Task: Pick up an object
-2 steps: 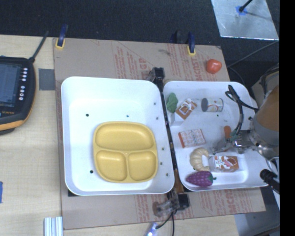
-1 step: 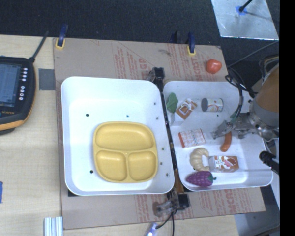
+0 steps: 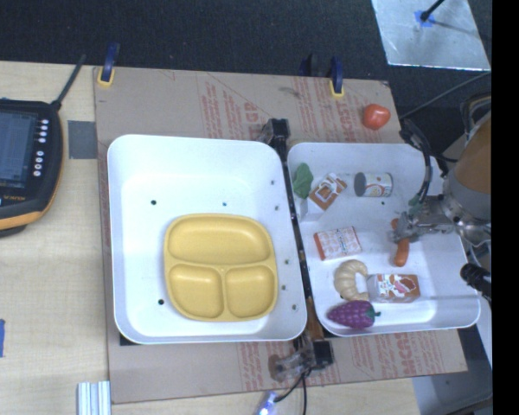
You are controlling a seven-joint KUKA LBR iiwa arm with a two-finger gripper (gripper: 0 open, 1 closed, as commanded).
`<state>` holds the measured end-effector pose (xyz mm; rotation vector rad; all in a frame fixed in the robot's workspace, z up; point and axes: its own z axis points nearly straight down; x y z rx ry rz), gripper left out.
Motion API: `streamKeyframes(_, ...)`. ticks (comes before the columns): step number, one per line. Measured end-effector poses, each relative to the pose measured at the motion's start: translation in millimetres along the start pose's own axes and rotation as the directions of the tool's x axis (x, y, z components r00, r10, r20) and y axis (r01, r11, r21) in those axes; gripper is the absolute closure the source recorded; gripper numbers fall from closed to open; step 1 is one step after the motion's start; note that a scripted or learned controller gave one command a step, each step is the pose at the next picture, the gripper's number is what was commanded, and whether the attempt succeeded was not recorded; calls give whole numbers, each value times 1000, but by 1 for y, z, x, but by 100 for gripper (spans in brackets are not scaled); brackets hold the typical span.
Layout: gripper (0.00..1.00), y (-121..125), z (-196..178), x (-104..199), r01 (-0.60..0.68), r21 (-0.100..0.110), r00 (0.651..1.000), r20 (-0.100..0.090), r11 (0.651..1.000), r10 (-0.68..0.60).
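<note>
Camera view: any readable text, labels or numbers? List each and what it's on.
None can be read.
Cardboard sheet: red print, too blurred.
Can: label too small.
Red-and-white packet: print illegible.
Bottle: label illegible.
Orange pendant: screen and buttons unreadable.

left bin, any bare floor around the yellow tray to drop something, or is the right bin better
In the left bin, bare floor runs along the back wall above the yellow tray, with a strip down the tray's left. The right bin is crowded: can, croissant, grapes, packets, and the gripper over the carrot.
</note>
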<state>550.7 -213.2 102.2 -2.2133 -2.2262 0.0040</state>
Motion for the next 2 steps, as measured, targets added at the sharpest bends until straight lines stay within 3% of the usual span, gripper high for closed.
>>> streamKeyframes(1,100,17,10,38,1,1,1000,0,1000,-1)
streamKeyframes(2,100,57,-91,123,0,-2,1000,-1,1000,0)
